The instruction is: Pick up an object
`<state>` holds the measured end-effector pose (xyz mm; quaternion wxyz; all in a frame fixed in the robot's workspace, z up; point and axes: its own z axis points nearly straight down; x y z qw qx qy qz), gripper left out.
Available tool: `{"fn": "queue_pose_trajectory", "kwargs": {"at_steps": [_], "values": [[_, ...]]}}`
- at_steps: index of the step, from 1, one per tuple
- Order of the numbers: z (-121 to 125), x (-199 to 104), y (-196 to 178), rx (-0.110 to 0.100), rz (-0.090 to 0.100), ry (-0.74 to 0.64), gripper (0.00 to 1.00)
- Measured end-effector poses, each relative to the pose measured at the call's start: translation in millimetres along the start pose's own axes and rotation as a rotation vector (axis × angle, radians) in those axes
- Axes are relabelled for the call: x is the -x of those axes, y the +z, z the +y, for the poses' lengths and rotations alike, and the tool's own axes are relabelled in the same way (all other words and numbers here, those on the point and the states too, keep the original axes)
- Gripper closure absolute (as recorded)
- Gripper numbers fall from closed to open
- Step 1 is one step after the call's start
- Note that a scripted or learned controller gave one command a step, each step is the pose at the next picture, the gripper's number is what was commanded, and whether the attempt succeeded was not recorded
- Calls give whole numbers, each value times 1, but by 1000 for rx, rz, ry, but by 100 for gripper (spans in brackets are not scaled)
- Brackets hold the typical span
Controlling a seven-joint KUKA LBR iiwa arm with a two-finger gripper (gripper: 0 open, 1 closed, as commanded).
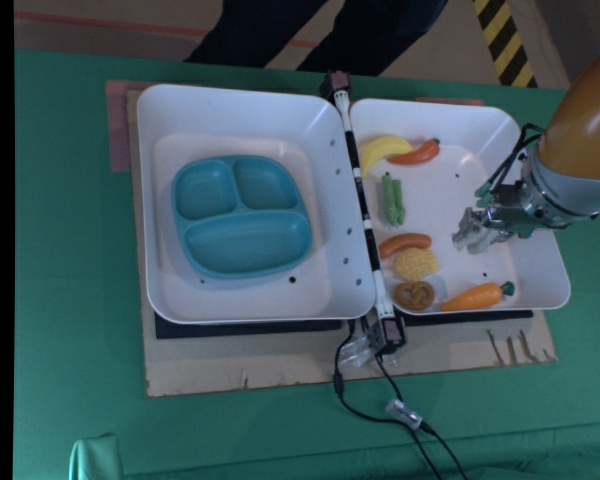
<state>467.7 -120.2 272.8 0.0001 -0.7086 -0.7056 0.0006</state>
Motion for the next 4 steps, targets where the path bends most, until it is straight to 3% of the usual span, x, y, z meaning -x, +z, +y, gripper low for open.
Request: {"fn": "queue_pose_trajectory", "kwargs": {"at_steps": [3,4], "values": [[1,68,-60,4,-3,0,100],[1,68,-38,2,-2,0,100]]}}
